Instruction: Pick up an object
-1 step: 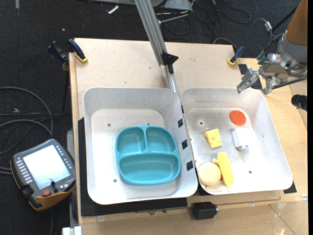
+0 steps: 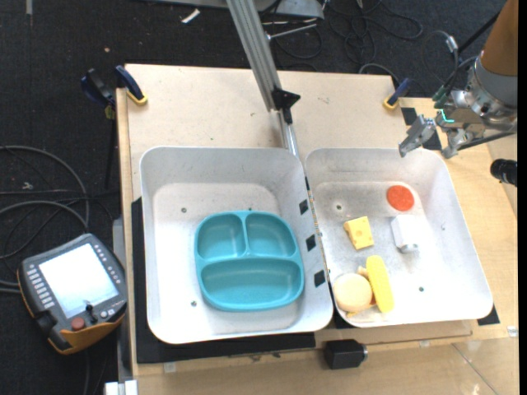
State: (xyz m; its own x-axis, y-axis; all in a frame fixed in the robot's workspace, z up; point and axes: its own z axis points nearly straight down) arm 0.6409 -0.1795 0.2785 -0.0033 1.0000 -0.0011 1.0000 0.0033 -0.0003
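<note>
Nearest the camera, in the right bin [image 2: 461, 245], a pale ball [image 2: 352, 293] touches a yellow bar [image 2: 380, 284]; beyond them lie a yellow block [image 2: 359, 232], a white piece [image 2: 405, 233] and a red disc [image 2: 400, 197], while the left bin [image 2: 165, 220] holds a teal tray [image 2: 247, 259]. Farther back, the tool [image 2: 434, 136] hovers over the right bin's far rim, its fingers spread with nothing between them. I judge the pick not yet begun: choosing, descending, gripping and lifting all remain.
</note>
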